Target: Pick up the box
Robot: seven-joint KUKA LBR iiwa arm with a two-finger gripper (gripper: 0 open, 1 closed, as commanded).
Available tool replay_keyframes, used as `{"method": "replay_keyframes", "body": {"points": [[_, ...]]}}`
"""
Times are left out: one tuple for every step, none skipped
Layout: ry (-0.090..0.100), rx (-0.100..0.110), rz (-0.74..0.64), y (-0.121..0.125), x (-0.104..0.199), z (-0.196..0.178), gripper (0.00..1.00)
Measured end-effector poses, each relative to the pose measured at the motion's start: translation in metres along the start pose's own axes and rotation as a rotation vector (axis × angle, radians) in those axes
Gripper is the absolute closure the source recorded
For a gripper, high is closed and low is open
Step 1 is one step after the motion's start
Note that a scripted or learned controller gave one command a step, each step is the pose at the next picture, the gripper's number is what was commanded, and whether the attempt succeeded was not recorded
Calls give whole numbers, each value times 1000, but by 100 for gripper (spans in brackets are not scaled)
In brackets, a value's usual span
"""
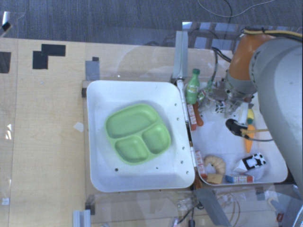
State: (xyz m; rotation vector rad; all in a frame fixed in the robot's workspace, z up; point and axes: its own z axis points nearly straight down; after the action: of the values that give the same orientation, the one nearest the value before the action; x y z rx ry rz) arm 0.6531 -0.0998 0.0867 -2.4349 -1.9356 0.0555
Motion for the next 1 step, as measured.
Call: {"method": "replay_keyframes", "body": {"points": [[7,-55,-76,16,-15,-122,0]]}}
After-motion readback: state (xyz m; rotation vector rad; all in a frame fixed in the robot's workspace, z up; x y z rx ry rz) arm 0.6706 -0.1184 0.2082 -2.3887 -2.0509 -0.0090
